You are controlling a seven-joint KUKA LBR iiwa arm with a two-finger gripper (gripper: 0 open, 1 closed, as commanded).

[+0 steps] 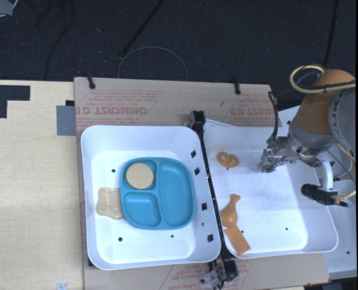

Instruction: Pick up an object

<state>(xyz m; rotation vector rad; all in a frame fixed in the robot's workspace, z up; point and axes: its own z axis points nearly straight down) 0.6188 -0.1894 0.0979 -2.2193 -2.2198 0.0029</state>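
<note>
A: Arm reaching in from the right, gripper (270, 161) down low over the right bin's (288, 234) far side. Jaws? Can't tell from here.

B: Count: one pretzel (228, 159) just left of it, one orange drumstick (230, 212), one orange wedge (237, 240). Left bin (100, 144): one blue plate (173, 192), one round cookie (139, 175), one toast (109, 203).

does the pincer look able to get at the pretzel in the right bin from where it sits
Probably yes: the pretzel lies alone on the right bin's floor, nothing on it, and the pincer sits just to its right with bare floor between.
</note>
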